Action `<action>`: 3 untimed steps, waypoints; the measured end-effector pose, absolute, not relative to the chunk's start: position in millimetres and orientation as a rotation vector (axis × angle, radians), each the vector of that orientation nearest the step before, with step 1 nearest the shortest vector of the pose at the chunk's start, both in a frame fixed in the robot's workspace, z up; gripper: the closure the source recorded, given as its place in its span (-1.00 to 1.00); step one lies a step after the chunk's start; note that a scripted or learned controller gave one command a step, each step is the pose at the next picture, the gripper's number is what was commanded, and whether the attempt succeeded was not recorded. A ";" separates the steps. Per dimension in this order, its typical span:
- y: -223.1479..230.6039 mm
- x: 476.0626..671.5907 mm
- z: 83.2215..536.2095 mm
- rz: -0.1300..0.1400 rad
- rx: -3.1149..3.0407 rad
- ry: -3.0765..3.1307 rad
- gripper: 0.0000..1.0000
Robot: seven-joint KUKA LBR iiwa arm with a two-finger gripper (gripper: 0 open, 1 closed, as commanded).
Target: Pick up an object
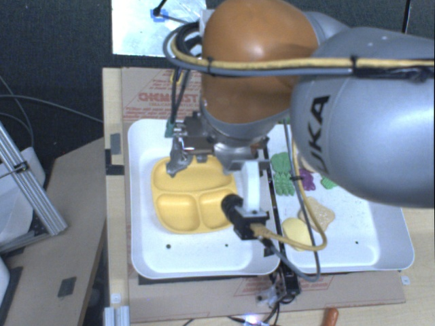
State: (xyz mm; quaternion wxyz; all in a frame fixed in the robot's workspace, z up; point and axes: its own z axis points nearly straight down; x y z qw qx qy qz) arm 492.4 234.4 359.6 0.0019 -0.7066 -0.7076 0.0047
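The big grey robot arm with the orange band (pixel 258 53) reaches low into the left white plastic bin (pixel 146 250). Its metal gripper (pixel 182 156) sits right at the top edge of the yellow plastic tray with three dips (pixel 187 206), which lies flat in the middle of that bin. The step in hand looks like the grab itself. The arm hides much of the jaws, so whether they are wide or pinched on the tray rim cannot be told. Next, the jaws need a firm pinch on the thin rim, then a slow lift. The tray looks smooth, hard and shiny, with round corners. In the right white bin (pixel 387 250) lie small soft-looking toys: a green leafy one (pixel 281 163), a purple one (pixel 307 180) and a pale yellow round one (pixel 296 231).
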 end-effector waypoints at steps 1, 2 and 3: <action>233.4 560.8 545.0 -0.032 -2.226 -2.230 -1.00; 234.7 558.8 546.8 -0.008 -2.212 -2.232 1.00; 225.5 520.4 415.1 0.021 -2.217 -2.218 1.00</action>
